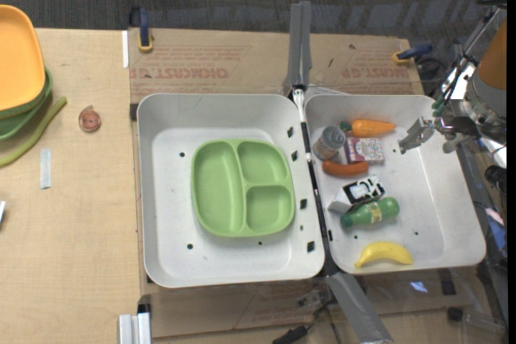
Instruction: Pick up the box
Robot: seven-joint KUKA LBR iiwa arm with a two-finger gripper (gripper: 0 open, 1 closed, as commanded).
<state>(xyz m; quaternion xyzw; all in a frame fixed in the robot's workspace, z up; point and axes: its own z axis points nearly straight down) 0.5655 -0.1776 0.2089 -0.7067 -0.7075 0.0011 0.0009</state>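
banana nearest; gripper hovers right of box.

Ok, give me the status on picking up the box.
Done: nothing visible yet; the box lies in the right bin, among the carrot, can and red pepper. In hand: the gripper sits over the bin's right side, apart from the box, carrying nothing. Left: reach the box, close on it, lift it.

Green tray — banana, carrot, bottle
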